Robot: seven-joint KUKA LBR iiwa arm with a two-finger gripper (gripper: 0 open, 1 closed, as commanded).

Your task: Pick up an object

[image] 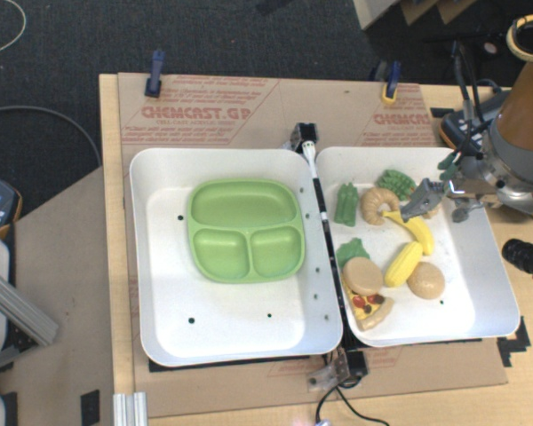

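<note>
The right bin holds several toy foods. Among them are a green pepper, a tan pastry, a green leafy piece, a banana, a yellow corn cob, a brown roll, a burger and a pizza slice. My gripper reaches in from the right and hangs low over the bin's upper middle. It is just above the banana's top end and right of the pastry. Nothing can be seen held in it.
The left bin holds a green three-compartment plate. A black divider strip runs between the bins. Two clamps pin the cardboard at the back. The arm's body stands over the right bin's far right corner.
</note>
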